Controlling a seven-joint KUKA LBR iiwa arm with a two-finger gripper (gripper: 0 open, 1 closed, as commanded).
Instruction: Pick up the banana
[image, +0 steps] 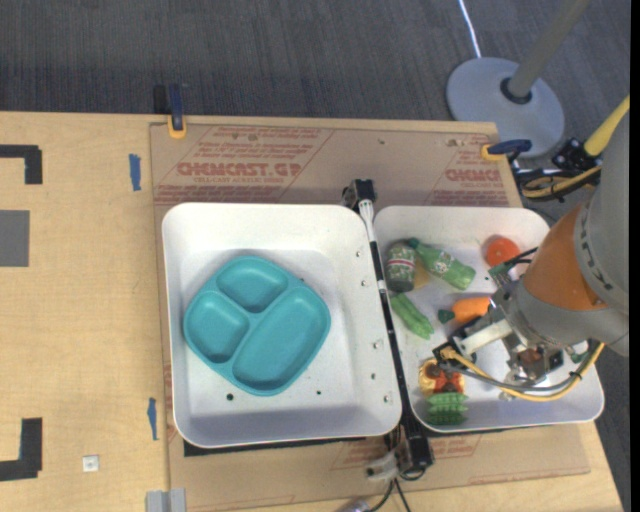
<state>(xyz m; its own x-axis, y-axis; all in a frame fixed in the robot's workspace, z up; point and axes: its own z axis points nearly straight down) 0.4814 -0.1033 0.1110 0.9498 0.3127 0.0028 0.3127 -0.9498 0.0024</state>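
Teal divided plate sits in the left bin. Right of it, the other bin has a green bottle, an orange ball and a green pod.

Dark grey carpeted floor behind a pale wooden bench top. Brown printed cardboard sheet on bench. Round grey stand base on floor.
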